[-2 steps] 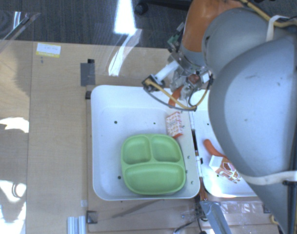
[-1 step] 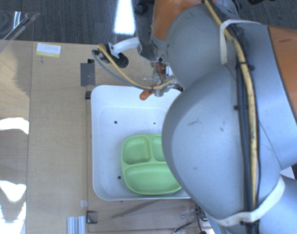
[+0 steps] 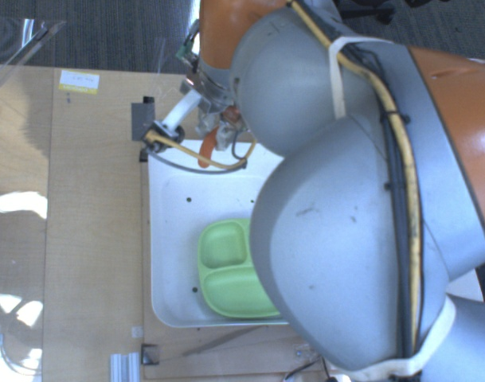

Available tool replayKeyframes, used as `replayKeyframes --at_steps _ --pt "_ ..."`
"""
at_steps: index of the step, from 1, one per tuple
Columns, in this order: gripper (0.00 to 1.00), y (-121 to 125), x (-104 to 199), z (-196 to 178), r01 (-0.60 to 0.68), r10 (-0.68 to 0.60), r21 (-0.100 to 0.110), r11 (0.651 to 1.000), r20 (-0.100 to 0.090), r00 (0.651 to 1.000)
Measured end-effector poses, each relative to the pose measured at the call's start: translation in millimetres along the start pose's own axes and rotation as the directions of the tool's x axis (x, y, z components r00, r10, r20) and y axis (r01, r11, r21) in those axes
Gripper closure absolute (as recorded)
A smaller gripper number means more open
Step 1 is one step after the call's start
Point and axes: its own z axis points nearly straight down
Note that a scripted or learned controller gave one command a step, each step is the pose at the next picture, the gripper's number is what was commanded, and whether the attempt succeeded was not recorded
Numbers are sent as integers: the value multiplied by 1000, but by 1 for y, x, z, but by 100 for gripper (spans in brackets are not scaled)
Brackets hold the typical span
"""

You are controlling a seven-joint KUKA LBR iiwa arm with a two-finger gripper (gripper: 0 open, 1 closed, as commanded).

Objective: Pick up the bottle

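My grey arm with its orange band (image 3: 226, 14) covers most of the view from the right. Its wrist and gripper (image 3: 210, 114) hang over the far left corner of the white bin (image 3: 166, 237). A white, tube-like piece (image 3: 177, 116) slants from the gripper area down toward the bin's corner, and I cannot tell whether it is the bottle or part of the tool. A small orange piece (image 3: 208, 144) shows just below the wrist. A thin cable (image 3: 198, 165) loops beneath it.
A light green divided plate (image 3: 226, 273) lies in the bin, partly under the arm. A dark bracket (image 3: 142, 118) sits at the bin's far left corner. The wooden bench (image 3: 91, 229) stretches to the left, with a yellow label (image 3: 79, 80) near its back.
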Motion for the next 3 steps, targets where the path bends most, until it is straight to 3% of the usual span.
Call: replayKeyframes --at_steps 1,2,3 --pt "100 -56 -46 -78 -360 359 -1 933 -8 933" --pt "100 -3 -82 -26 -48 48 1 999 4 999" --pt "100 -8 0 -193 -245 245 -4 970 -13 970"
